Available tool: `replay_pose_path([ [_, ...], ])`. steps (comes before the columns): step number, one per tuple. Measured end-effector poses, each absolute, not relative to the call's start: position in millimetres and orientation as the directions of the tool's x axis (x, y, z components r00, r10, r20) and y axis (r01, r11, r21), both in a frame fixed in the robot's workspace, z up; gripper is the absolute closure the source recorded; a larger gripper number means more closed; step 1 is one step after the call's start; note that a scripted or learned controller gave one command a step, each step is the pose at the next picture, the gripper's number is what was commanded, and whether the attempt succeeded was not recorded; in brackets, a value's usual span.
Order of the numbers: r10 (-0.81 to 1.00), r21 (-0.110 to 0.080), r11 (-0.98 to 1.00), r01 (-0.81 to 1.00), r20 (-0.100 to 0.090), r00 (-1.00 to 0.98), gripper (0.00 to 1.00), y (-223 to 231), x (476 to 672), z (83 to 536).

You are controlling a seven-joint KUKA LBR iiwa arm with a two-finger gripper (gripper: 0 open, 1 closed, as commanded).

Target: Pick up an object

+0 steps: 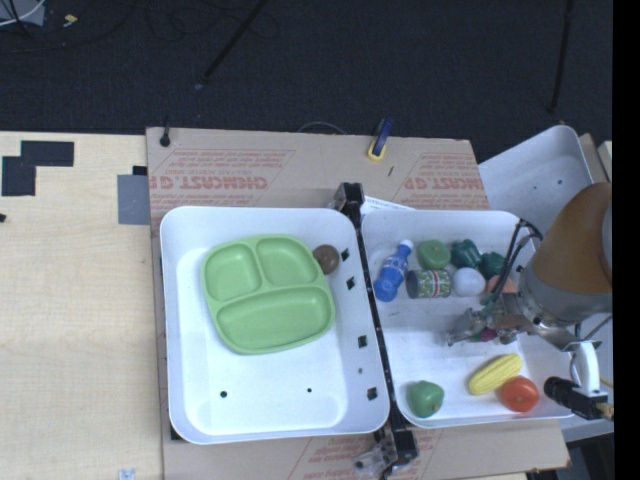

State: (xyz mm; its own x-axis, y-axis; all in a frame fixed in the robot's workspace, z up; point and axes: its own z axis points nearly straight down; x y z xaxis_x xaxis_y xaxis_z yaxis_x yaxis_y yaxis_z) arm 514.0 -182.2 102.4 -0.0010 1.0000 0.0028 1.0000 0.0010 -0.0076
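The KUKA arm's gripper [478, 328] hung low over the right bin [440, 408] at the bench, its metal fingers pointing toward the bin's middle, with bare white floor beneath them and nothing visibly caught between; how wide they stood could not be made out from the slanted overhead view. The objects on offer lay all around it: a blue bottle [391, 272] near the divider, a small dark can [430, 284] just beside it, a white ball [467, 282] and a cluster of green pieces [450, 255] along the far wall, a yellow corn cob [495, 373] and an orange-red tomato [518, 394] near the front right corner, and a green pepper [425, 398] by the front wall. The left bin [190, 388] held a green divided plate [268, 292] and a brown ball [326, 258] (none of it within the arm's present reach). The pick looked to be at the approach stage, nothing lifted yet. The next move, by this onlooker's reckoning, called for settling on one target, the white ball or the corn cob being nearest, and centring the fingers over it before closing
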Motion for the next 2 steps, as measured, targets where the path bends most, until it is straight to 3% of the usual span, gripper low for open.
replay_pose_path([
  [1, 1.000, -0.004, 0.000, 1.000, 0.002, 0.000, 0.00, -180, 514.0, 86],
  [2, 1.000, -0.002, -0.004, 1.000, 0.002, 0.004, 1.00, -182, 514.1, 98],
])
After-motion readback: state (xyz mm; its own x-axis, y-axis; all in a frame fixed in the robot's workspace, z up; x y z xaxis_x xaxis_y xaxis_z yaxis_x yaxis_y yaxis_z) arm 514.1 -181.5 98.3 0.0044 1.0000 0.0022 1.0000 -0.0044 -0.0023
